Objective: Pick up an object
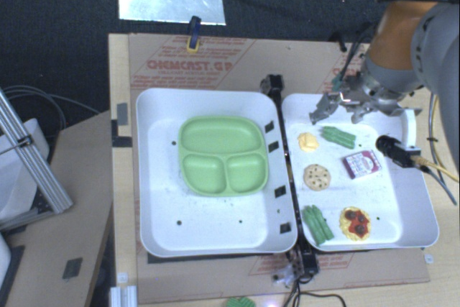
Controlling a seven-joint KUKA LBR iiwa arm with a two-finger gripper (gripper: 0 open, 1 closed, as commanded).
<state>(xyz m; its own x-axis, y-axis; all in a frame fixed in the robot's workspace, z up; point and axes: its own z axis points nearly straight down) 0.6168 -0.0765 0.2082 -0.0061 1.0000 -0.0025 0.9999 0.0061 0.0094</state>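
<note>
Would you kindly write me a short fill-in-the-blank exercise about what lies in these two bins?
1. The green divided plate lies in the ____ bin of the view.
2. The cookie lies directly below the ____ piece.
3. The plate has ____ compartments.
4. The hand hangs over the ____ bin.

Missing words: left; yellow; three; right

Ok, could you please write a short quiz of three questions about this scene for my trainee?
1. True or false: the light green plastic tray with three compartments lies in the left white bin.
2. Which item lies nearest the pincer?
A. round brown cookie
B. green ridged vegetable piece
C. small maroon packet
3. Fill in: the yellow and red pizza-like toy lies near the right bin's ____ edge.

Key: 1 true; 2 B; 3 front.
</note>
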